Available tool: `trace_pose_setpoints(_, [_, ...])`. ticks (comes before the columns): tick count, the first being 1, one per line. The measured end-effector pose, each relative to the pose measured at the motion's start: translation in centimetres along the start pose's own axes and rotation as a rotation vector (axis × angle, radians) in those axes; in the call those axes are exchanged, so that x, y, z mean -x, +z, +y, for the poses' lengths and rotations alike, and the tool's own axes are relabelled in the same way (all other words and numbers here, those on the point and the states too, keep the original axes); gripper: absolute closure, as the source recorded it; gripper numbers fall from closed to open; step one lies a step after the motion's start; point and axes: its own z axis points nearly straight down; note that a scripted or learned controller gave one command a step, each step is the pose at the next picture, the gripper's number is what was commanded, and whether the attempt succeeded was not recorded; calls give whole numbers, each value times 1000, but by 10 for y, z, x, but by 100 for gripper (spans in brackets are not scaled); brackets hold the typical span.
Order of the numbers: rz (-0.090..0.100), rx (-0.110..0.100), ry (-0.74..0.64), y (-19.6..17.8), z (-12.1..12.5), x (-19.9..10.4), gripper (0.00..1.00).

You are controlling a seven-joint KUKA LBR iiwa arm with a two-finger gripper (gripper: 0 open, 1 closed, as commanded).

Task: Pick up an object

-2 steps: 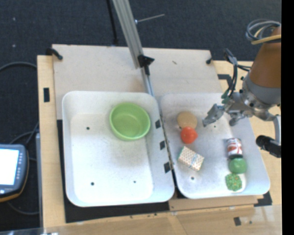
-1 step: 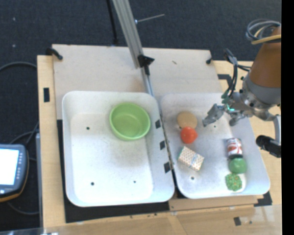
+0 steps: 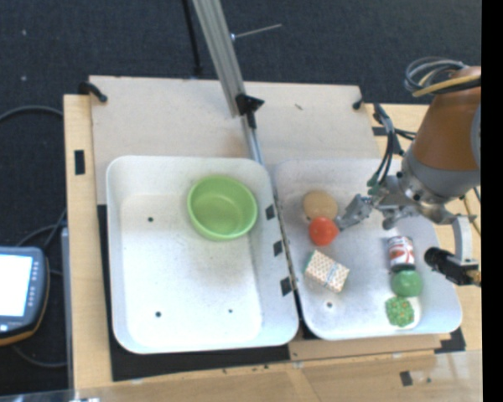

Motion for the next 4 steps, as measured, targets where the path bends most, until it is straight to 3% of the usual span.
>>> trace_pose_setpoints(2, [-1, 2, 1, 110, 5, 8, 0])
trace_pose_setpoints(3, [1, 7, 6, 97, 6, 9, 100])
trace_pose_setpoints(4, [1, 7, -4, 49, 13, 3, 100])
